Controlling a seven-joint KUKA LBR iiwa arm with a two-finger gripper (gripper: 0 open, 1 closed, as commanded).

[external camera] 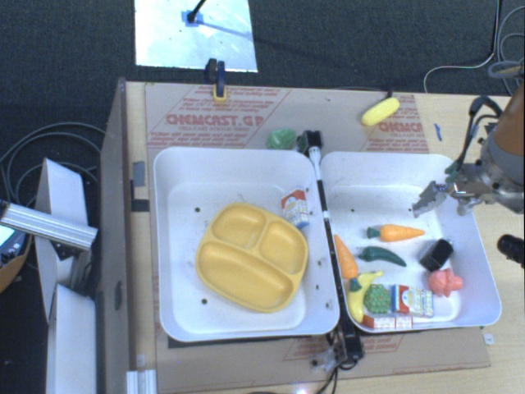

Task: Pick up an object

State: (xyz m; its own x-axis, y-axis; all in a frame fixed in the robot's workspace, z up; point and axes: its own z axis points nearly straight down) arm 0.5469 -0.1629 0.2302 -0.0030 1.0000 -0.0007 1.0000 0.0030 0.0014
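Right bin [484, 277], tool [439, 194] above rim

A grey robot arm [507, 150] with a patch of orange at its upper edge. Its wrist is a rounded grey metal housing. From it extends the tool [435, 195], made of pale silver-grey metal parts. Thin dark cables loop beside the wrist.

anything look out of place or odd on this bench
Yes. A yellow toy lies on the cardboard behind the right bin, outside both bins, and a green toy sits just past the left bin's back rim. The yellow divided plate lies skewed in the left bin.
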